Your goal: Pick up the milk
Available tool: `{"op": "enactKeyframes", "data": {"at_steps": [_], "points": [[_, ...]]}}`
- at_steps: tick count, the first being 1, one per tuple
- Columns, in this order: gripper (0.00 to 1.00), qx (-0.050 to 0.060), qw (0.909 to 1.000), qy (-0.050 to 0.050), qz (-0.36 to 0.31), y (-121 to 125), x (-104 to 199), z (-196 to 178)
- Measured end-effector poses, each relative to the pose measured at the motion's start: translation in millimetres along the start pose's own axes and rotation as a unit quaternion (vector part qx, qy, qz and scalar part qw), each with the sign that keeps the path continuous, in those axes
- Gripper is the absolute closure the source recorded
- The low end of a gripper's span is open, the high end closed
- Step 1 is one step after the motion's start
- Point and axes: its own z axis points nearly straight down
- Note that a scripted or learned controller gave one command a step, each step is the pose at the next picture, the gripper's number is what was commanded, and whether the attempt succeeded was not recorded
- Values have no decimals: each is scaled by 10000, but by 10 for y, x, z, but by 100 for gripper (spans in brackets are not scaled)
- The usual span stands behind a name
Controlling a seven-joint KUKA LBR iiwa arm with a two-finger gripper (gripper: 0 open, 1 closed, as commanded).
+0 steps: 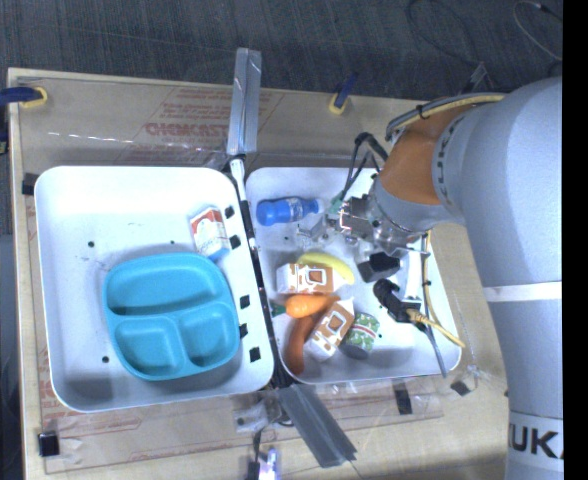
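Two white bins on the bench. Beside the blue divided tray, one: one small carton. Across the divider from it: two cartons, one blue bottle, one carrot, one can.

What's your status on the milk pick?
Gripper low in the right bin, nothing seen between its fingers. Milk carton lies in the left bin, beside the blue tray, untouched. Divider wall between gripper and milk.
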Motion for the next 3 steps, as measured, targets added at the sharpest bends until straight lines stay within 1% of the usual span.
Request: {"op": "enactKeyframes", "data": {"at_steps": [1,2,3], "points": [[0,93,9993,-4,-369,-1060,120,-420],[0,-33,9935,-15,-1135,-1029,-195,-121],[0,-74,9953,-2,-963,-940,-385,-74]]}}
